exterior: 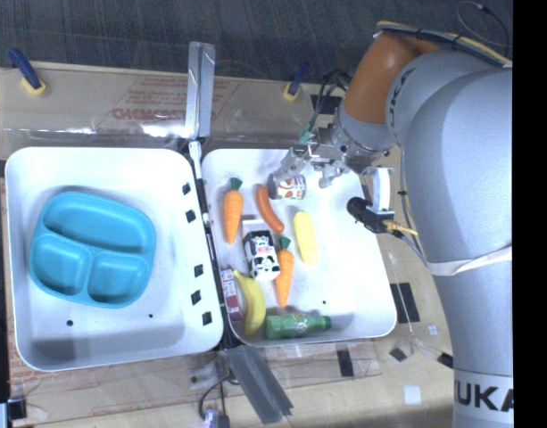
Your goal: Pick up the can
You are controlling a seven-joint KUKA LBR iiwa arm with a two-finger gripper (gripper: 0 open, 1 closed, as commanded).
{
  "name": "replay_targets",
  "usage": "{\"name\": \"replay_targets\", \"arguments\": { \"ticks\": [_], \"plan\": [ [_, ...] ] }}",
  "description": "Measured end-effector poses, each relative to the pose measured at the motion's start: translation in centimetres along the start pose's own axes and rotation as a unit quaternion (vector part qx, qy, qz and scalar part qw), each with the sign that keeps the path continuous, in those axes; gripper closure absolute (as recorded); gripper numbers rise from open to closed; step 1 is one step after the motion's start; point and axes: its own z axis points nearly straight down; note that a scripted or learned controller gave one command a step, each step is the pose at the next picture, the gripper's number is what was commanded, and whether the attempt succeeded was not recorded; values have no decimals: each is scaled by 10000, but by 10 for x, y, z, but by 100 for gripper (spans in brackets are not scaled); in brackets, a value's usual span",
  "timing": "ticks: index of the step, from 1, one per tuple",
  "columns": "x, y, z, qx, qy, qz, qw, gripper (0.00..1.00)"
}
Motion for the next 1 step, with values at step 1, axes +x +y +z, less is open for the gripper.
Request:
{"name": "replay_targets", "arguments": {
  "ticks": [1],
  "plan": [
    [-11,5,45,-36,7,565,9984,0]
  ]
}}
